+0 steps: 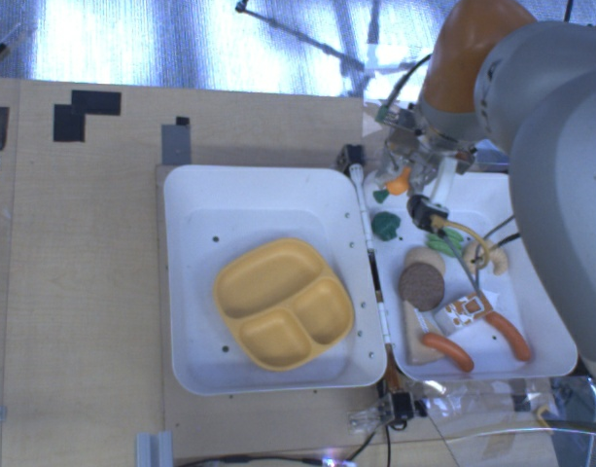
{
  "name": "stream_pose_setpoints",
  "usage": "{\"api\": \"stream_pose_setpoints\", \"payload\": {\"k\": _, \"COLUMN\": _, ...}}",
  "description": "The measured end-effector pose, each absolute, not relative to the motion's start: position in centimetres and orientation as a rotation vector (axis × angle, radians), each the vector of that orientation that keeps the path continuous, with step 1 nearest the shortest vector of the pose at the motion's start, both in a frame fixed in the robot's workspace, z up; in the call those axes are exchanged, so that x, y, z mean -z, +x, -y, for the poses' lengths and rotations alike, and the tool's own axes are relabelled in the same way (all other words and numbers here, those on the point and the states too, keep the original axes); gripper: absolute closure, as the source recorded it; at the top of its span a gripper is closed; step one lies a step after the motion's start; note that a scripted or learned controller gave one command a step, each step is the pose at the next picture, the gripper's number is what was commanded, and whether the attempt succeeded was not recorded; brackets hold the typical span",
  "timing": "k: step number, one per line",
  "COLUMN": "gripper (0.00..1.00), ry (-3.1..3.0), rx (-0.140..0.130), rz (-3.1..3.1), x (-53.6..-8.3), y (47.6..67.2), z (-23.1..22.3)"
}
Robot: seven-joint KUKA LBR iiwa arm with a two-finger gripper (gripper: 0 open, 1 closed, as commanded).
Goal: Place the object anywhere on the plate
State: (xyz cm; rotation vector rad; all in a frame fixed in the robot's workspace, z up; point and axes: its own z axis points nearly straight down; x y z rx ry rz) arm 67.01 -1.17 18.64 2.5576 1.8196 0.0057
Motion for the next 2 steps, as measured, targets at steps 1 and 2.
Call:
{"api": "stream_pose_setpoints", "payload": {"k": 1, "gripper": 1.00, "ry": 2.541, "rx": -0.011, "rz": -1.855, "x": -21.48, "y": 58.19, "z": -7.79}}
{"api": "stream_pose_setpoints", "payload": {"k": 2, "gripper": 0.00, "ry": 2.546, "rx": -0.004, "rz": -1.841, "x": -21.33, "y": 58.22, "z": -7.17}}
